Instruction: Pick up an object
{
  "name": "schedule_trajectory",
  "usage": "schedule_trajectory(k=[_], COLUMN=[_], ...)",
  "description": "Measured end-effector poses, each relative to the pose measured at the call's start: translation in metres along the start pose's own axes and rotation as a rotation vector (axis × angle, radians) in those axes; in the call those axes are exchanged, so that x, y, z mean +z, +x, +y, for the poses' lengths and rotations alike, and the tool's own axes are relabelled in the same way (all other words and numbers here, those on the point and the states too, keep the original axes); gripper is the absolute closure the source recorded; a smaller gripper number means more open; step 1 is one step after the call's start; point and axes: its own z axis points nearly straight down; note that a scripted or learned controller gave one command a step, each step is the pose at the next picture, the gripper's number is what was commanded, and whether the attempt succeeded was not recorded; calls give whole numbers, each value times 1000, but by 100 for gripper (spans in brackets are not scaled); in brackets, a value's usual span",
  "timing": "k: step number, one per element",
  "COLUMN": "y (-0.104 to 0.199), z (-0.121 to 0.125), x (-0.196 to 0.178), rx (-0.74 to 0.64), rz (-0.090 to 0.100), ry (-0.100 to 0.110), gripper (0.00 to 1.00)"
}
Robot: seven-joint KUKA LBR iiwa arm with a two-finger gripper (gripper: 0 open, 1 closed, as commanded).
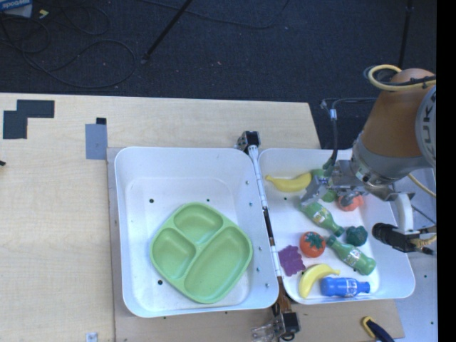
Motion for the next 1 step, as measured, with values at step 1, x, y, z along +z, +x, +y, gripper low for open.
schedule_trajectory(k=[1], y=[-61], z=[55], x=[112], rx=[1], rz=[-1], ry=[-4], gripper=[0])
